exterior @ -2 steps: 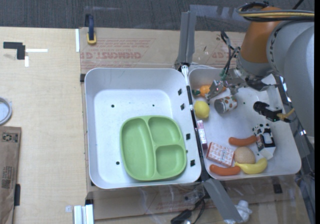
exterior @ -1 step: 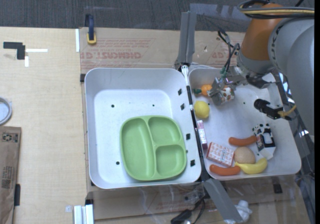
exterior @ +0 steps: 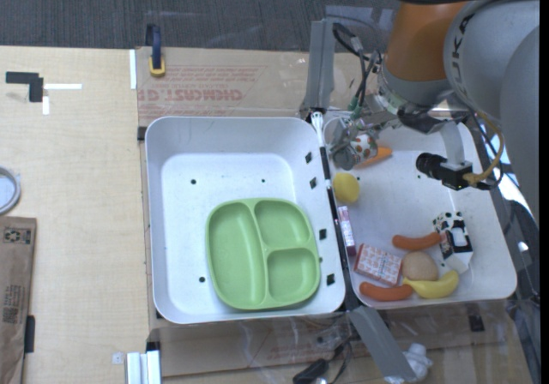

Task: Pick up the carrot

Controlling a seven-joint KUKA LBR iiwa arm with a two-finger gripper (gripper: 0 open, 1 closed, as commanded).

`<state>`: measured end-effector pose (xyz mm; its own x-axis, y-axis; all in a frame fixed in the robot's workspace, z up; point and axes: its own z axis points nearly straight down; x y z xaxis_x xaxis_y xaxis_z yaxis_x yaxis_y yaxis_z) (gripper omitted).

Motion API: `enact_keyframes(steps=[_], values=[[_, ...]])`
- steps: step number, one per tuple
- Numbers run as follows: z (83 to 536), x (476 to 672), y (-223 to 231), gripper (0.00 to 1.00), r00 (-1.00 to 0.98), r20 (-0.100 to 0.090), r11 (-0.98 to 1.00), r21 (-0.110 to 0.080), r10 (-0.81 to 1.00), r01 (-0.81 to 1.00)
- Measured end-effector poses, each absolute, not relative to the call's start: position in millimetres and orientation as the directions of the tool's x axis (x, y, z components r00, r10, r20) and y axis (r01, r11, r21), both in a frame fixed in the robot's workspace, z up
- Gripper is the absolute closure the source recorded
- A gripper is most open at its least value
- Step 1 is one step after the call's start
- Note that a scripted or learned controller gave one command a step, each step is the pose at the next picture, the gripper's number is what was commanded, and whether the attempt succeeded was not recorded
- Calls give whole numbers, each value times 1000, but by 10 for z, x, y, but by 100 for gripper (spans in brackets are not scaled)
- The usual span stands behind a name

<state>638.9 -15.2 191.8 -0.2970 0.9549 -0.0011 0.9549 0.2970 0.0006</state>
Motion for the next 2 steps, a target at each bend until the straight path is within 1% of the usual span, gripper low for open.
enact_keyframes(steps=[1,2], values=[[1911,6587,-631,100,-97,-2,97,0,995,995],[1912,6588,-627,0,-97,-2,97,0,995,995]])
